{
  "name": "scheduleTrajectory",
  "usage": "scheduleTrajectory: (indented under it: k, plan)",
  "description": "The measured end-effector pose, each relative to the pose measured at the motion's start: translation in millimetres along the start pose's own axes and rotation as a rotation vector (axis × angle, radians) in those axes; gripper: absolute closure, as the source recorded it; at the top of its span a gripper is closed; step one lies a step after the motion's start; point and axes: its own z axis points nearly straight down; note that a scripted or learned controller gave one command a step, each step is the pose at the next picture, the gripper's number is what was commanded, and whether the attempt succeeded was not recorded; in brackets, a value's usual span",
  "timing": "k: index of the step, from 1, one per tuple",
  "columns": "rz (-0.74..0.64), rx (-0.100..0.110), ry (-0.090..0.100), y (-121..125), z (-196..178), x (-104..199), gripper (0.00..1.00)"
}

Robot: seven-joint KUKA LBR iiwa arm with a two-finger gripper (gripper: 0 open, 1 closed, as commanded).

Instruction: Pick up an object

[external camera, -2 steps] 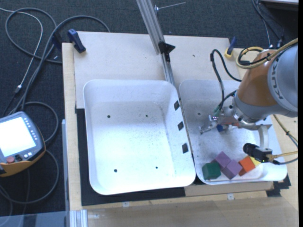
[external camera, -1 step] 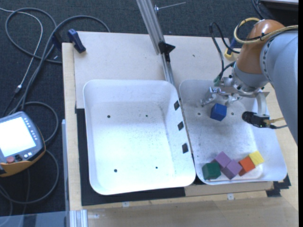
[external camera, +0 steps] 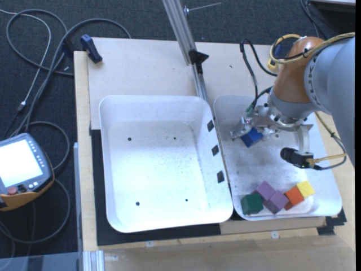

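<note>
One blue block [external camera: 252, 137] sits between the fingers of the gripper [external camera: 250, 131], right of centre in the right bin [external camera: 225, 109]; the gripper is closed on it. Four other blocks [external camera: 276, 197] lie below, toward the frame's lower right.

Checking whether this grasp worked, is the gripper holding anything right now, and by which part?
Yes, the gripper has the blue block between its fingers, above the right bin; which faces are pinched cannot be told.
</note>
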Motion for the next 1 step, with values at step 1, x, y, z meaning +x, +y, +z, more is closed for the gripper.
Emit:
scheduleTrajectory:
  k: [1]
  plan:
    - [0.000,-0.004,-0.001,1.9,-10.9,-1.1,1.00]
